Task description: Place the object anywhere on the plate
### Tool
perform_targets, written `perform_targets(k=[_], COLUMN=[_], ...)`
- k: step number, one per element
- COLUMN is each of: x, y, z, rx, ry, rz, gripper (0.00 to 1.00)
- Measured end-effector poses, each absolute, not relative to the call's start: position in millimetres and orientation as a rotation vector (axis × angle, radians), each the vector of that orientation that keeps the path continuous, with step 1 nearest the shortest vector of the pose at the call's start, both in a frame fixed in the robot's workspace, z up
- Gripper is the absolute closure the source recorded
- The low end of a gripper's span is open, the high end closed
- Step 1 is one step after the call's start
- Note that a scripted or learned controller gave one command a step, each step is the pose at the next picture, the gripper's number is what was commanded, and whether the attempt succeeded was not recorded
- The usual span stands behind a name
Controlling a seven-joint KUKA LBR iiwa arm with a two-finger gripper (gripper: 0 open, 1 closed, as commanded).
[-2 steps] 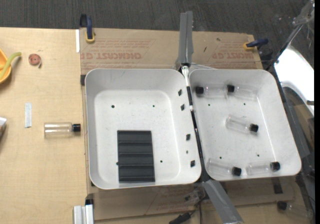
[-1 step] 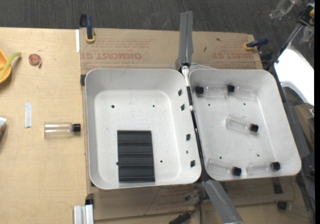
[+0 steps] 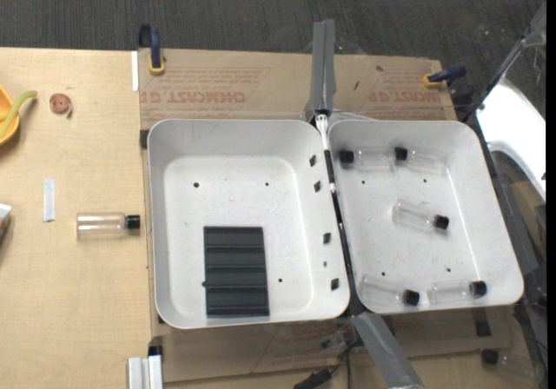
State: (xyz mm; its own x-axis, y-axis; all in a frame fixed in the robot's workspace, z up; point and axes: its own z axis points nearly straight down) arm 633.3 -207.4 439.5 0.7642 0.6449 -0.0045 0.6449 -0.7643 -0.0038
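I'd grab the middle vial (image 3: pixel 420 217), right bin (image 3: pixel 486 205), mid-body, then carry toward 9 o'clock onto the black plate (image 3: pixel 235 272); gripper state unknowable.

Orange-yellow thing (image 3: pixel 7 115) at 9 o'clock — cut off by left edge, can't identify. White shape (image 3: pixel 512 127) at 3 o'clock — cropped by right edge. Clear vials in right bin (image 3: pixel 486 205) barely visible, outlines faint.
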Motion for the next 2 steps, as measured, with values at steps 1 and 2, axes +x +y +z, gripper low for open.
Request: perform_targets(k=[1, 2], x=[645.0, 603.9], y=[-150.1, -220.3], z=[439.0, 439.9], rx=[-3.031, -3.099], ry=[-0.818, -0.509], rz=[0.010, 0.009], gripper=[0.00, 0.00])
